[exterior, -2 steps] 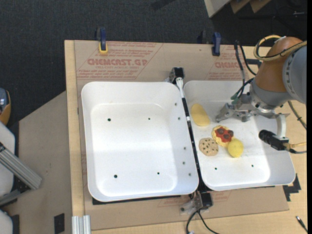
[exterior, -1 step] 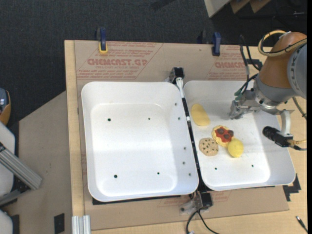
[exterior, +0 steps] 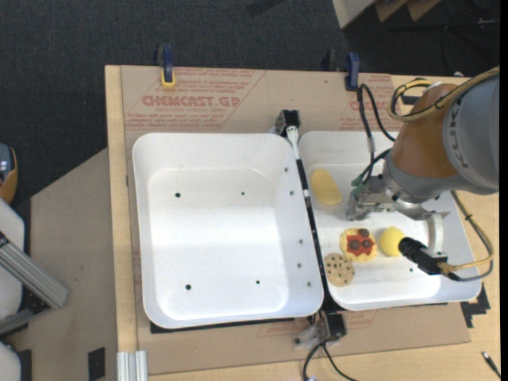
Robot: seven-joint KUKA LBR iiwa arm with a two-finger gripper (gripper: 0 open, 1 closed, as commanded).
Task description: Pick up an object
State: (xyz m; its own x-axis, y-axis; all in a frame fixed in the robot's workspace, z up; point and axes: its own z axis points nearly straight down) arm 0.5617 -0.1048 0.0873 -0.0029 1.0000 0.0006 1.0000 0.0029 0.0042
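The right bin [exterior: 413, 292] holds a pale yellow rounded block [exterior: 325, 186] with its long axis running up-down in the view, a red-topped tart [exterior: 358, 243], a yellow ball [exterior: 390, 241] and a chocolate-chip cookie [exterior: 339, 269]. The tool [exterior: 359, 205] hangs between block and tart; its opening cannot be told. The left bin [exterior: 151, 157] sits beside it on the bench [exterior: 127, 101].

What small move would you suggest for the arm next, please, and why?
Probably a short shift toward the pale yellow object and then a descent onto it. The gripper sits in the right bin just beside it, and that object lies apart from the crowded tart, cookie and yellow ball.
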